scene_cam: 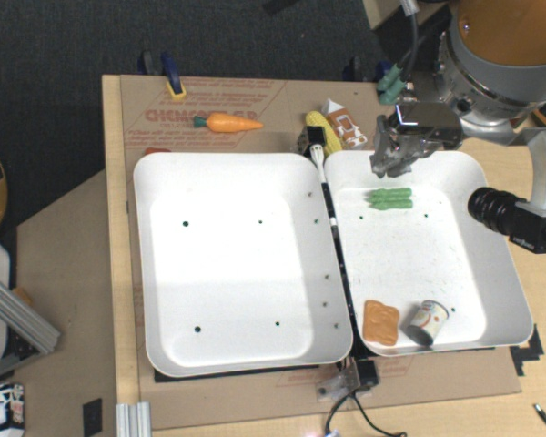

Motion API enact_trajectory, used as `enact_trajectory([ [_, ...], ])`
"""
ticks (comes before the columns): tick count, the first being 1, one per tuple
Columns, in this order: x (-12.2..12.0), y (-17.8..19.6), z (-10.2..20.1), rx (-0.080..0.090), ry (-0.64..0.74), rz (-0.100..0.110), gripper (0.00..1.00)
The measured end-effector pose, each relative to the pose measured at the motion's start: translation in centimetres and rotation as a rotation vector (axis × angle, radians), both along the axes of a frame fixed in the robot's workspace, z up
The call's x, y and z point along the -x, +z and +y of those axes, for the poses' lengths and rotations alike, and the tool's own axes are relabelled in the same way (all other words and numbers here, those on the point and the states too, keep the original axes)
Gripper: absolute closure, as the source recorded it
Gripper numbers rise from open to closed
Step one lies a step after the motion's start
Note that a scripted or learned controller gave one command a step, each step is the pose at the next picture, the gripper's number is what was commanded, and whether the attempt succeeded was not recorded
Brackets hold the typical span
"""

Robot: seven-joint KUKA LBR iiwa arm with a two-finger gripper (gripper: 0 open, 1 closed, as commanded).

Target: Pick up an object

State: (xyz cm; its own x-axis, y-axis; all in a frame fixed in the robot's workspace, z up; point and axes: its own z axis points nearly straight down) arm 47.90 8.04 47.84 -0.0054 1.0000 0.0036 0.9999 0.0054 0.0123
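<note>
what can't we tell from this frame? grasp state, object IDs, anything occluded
- Gripper, camera view: fingers are dark and seen from above, so their state is unreadable.
- Gap between the gripper and the green object: height cannot be judged from this slant.
- Small can in the right bin: label too small to read.
- Orange-brown item: too blurred to identify.

Left bin in the frame's centre lies open. Right bin: middle bare, green piece at top, orange block and can crowding bottom edge.
</note>
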Motion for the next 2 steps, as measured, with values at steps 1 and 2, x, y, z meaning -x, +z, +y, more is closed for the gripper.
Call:
enact_trajectory([
  [1, -0.1, 5.2, 3.0, 0.001, -0.001, 0.004, 1.00],
  [2, 0.0, 5.7, 5.9, 0.002, -0.002, 0.008, 1.00],
])
